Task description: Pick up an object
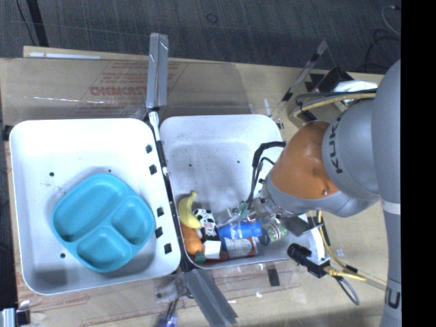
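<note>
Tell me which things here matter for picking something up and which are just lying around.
For the job: gripper, banana, blue bottle, carrot, all in the right bin.
Lying around: blue tray in the left bin.

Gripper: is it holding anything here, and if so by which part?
Cannot be told. The gripper is down among the clutter in the right bin, by the blue bottle; the wrist hides its tip.
</note>
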Controlling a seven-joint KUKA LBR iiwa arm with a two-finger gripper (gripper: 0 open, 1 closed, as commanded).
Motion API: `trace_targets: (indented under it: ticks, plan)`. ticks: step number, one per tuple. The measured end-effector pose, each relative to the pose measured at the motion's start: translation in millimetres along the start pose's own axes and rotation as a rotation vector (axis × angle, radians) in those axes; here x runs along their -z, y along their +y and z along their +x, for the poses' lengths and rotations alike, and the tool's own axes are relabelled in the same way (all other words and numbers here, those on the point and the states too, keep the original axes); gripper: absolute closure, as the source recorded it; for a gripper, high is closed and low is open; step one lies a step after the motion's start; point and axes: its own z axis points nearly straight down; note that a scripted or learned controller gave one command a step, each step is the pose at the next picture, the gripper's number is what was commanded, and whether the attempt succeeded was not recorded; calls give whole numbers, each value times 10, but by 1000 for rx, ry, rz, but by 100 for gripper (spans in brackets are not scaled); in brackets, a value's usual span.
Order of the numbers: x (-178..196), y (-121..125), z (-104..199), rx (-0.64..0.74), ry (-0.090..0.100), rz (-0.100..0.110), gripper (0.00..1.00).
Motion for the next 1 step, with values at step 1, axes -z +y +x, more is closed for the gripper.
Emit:
trace_targets:
  ticks: [1]
  plan:
    - [-1, 166, -536, -285, 0, 2, 0]
